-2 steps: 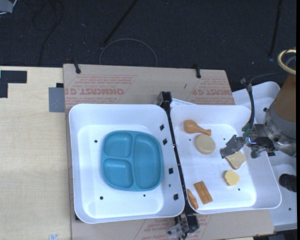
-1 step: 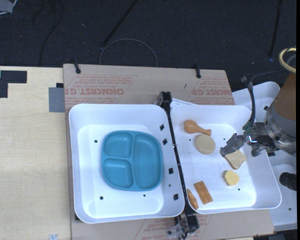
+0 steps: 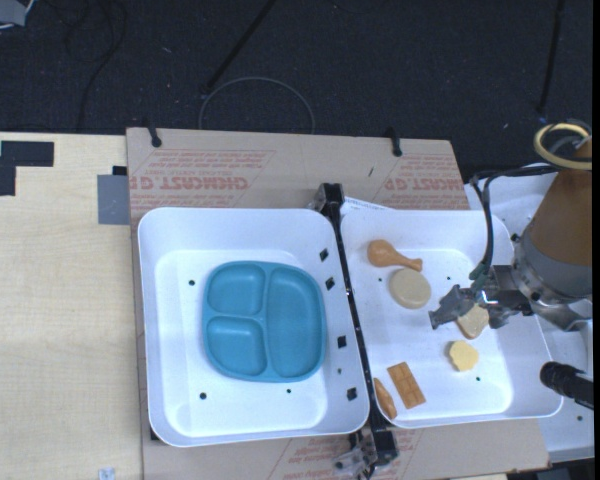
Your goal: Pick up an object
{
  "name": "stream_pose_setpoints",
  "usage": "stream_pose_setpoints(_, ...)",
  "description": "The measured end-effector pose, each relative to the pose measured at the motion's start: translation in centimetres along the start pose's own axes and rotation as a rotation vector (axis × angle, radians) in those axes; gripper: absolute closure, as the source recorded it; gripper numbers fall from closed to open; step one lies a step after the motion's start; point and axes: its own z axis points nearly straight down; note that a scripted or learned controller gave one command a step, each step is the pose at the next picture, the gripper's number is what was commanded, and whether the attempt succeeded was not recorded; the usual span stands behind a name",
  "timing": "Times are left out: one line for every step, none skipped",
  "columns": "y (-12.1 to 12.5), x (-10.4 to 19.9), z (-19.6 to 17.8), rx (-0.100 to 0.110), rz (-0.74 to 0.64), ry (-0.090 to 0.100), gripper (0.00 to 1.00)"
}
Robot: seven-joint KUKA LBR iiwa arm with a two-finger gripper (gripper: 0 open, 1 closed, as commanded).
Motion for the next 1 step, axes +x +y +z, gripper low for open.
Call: stream_pose_setpoints(-0.55,-0.51,4.63,0.000,0.000,0.001,0.00)
